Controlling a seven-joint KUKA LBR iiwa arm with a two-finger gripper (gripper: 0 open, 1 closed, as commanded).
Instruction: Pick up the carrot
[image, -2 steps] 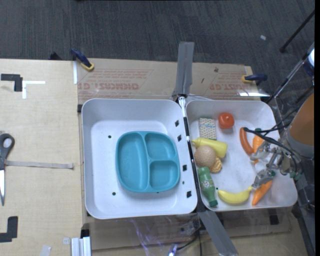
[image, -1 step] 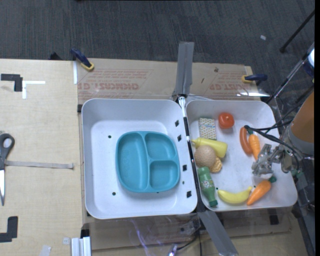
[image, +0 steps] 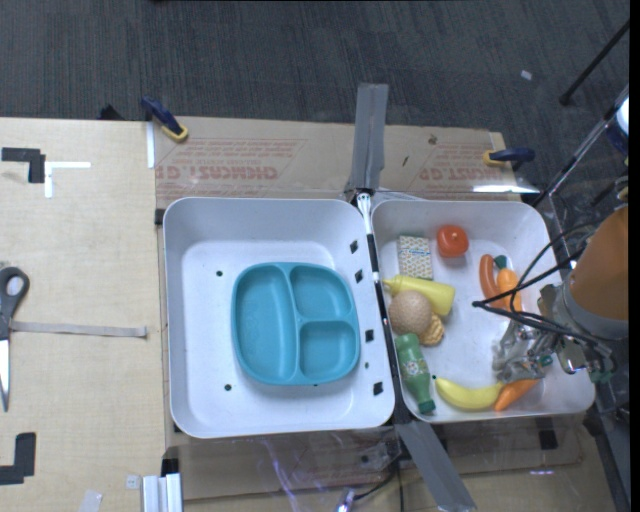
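Low at the right bin's (image: 560, 405) front edge, the gripper (image: 520, 352) hangs over a carrot (image: 514, 393) lying beside a banana (image: 465, 395). Whether its fingers are spread or closed cannot be told. It seems lowered there to grasp the carrot. A second carrot (image: 507, 284) lies toward the back. The left bin (image: 190, 330) holds a blue tray (image: 296, 323).

Dark grey carpet floor (image: 250, 50); pale wooden bench top (image: 75, 300); brown cardboard sheet (image: 250, 160) under bins; scissors (image: 10, 320) at left edge.
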